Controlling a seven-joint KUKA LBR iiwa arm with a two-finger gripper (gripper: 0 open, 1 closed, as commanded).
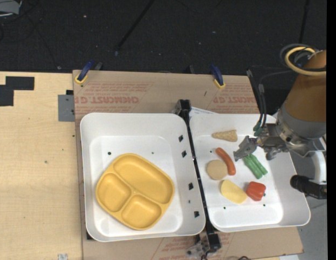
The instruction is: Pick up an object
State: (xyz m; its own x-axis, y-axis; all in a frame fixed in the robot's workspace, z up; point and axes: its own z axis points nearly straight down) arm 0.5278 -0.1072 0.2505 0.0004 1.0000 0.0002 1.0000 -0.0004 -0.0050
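place: robotics lab | evidence: clamped cardboard [157,91] on bench, white bins [133,126], robot arm [306,99], cables

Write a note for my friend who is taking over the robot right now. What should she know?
Gripper: low over the right white bin, fingers look open, nothing between them; it sits at the upper end of the long green vegetable toy.
Also in that bin: tan wedge-shaped toy, red-orange sausage toy, round beige toy, yellow lumpy toy, small red pepper toy.
Left white bin: yellow three-compartment plastic tray.
Done: nothing lifted.
Left: grasp one object and raise it.
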